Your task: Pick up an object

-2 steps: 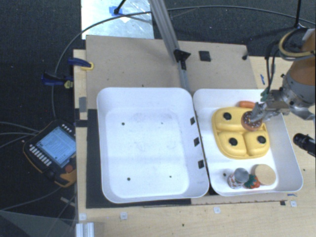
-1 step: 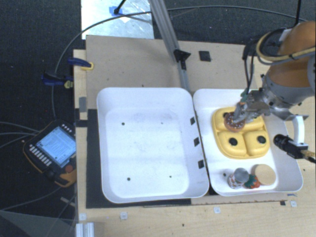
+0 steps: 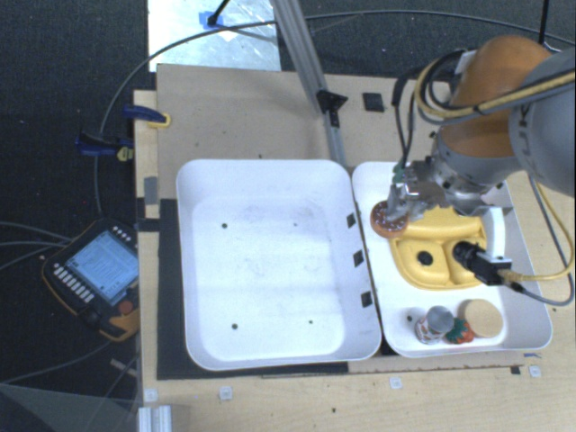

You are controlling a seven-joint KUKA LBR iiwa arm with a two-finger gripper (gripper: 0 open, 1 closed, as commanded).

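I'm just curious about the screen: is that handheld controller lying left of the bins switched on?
On. The handheld controller lies on the dark floor left of the left bin, and its screen glows pale blue. What it displays is too small to read.

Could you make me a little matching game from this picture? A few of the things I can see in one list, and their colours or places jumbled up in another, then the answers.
Things:
1. yellow piece
2. tan disc
3. handheld screen
4. blue clamp

Places:
A. on the floor left of the bench
B. near front corner of the right bin
C. at the bench's left edge, toward the back
D. middle of the right bin, under the arm

Pairs: 1-D, 2-B, 3-A, 4-C
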